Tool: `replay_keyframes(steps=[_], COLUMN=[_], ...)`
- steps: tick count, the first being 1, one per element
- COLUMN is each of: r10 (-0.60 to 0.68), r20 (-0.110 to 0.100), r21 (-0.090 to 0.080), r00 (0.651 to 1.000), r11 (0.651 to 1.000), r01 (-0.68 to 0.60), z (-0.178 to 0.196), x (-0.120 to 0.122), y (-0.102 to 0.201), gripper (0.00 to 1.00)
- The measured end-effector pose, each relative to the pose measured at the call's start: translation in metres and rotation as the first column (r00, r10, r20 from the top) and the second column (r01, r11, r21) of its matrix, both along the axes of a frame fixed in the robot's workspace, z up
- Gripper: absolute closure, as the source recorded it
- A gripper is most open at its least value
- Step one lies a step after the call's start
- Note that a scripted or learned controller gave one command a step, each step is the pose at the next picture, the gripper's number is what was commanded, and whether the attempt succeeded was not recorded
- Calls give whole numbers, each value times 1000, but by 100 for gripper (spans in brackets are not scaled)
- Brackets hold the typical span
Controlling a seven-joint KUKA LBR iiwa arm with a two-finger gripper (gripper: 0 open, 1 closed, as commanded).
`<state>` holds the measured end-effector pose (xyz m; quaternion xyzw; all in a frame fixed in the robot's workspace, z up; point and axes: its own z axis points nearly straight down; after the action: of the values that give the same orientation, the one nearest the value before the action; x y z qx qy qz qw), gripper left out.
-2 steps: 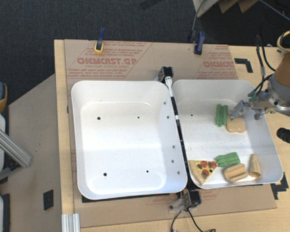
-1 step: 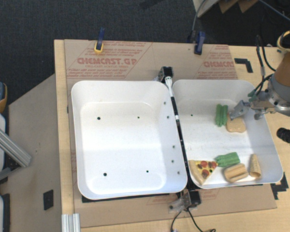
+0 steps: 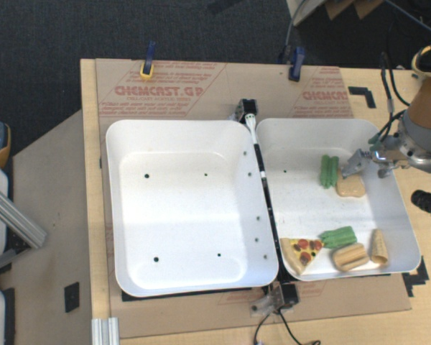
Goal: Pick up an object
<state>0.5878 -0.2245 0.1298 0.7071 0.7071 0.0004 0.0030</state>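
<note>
hovering low over the right bin (image 3: pixel 388 214), the gripper (image 3: pixel 364 162) sits just above the tan bread-like piece (image 3: pixel 350 187), jaws released, nothing held; next comes descending and clenching.

Two bins (image 3: pixel 122 192), six toy foods (image 3: pixel 341 236)

Six toy food pieces, all in right-hand shallow white bin (image 3: pixel 388 196). Ribbed green pod-like piece (image 3: pixel 329 171) lies lengthwise, upper middle of bin. Pale tan flat biscuit-like piece (image 3: pixel 350 187) just beside it, lower right, near touching. Triangular pizza slice (image 3: pixel 302 253) with red dots lies flat at near left corner. Second green ribbed piece (image 3: pixel 337 236) rests crosswise just right of slice. Tan bread-roll piece (image 3: pixel 350 256) directly below it, touching. Tan cylinder piece (image 3: pixel 378 246) tilted, beside roll, near right wall.
</note>
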Motion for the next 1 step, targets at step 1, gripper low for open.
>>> replay_keyframes(steps=[1], r10=[0], r20=[0], r21=[0], r00=[1000], r11=[1000], r01=[0], z=[0], x=[0], y=[0], gripper=[0])
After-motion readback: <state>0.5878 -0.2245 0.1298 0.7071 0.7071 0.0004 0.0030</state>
